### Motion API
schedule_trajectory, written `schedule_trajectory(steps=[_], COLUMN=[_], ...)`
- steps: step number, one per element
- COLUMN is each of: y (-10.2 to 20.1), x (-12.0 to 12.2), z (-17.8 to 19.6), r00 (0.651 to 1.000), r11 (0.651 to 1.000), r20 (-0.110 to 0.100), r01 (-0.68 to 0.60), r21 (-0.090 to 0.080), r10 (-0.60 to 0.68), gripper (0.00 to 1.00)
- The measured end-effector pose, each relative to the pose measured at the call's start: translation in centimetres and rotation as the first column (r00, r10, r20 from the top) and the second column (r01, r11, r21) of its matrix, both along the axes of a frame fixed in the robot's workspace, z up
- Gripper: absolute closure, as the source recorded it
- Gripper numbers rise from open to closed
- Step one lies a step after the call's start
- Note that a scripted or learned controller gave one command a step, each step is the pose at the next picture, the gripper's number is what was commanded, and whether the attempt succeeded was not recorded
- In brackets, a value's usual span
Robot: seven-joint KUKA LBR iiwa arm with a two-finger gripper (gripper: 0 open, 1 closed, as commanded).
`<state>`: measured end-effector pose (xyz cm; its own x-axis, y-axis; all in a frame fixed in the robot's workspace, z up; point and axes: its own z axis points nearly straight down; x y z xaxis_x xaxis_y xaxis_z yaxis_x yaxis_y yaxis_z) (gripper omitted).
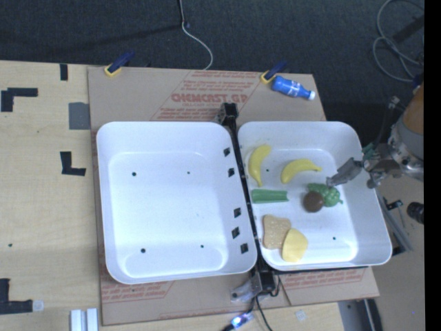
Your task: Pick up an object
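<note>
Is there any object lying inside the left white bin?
No. The left bin shows only bare white floor, while both bananas and the other items lie in the right bin.

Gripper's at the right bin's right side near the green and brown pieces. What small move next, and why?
Probably ease the gripper left and down over the green leafy toy. It is the nearest item, just beside the fingertip, with the brown round toy touching its left side. Nothing sits between the fingers yet, so centring over one piece comes first.
</note>
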<state>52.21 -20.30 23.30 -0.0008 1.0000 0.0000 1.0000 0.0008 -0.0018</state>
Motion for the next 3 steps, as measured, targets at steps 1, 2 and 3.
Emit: schedule_trajectory(steps=[1, 2, 3], y=[10.7, 10.3, 9.7], x=[2.3, 6.7, 12.9], z=[-15.5, -14.8, -14.9], r00=[1.0, 1.0, 1.0], r11=[1.0, 1.0, 1.0], r20=[0.001, 0.003, -0.001], r01=[-0.007, -0.002, -0.002], r21=[-0.001, 0.0, 0.0], r10=[0.007, 0.002, 0.002], gripper=[0.0, 0.0, 0.0])
